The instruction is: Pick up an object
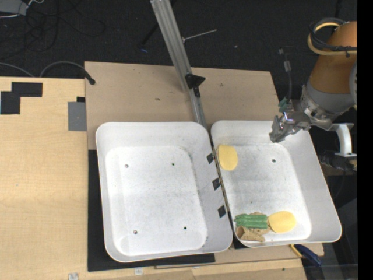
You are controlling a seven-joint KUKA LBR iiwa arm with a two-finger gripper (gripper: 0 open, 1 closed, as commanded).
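Two shallow white plastic bins with rounded corners sit side by side on a worktop of pale brown board. The left bin shows a smooth, faintly speckled floor with four small dark dots. The right bin holds four things: a rounded yellow piece near its upper left wall, and, clustered at the lower edge, a bumpy green piece, a flat yellow oval just beside it, and a tan crumpled scrap below the green one. The arm, grey with an orange band, ends in a metallic claw poised over the right bin's upper rim, well apart from all four things. Whether the claw is spread or pressed together cannot be told. A ribbed aluminium bar slants across the board.
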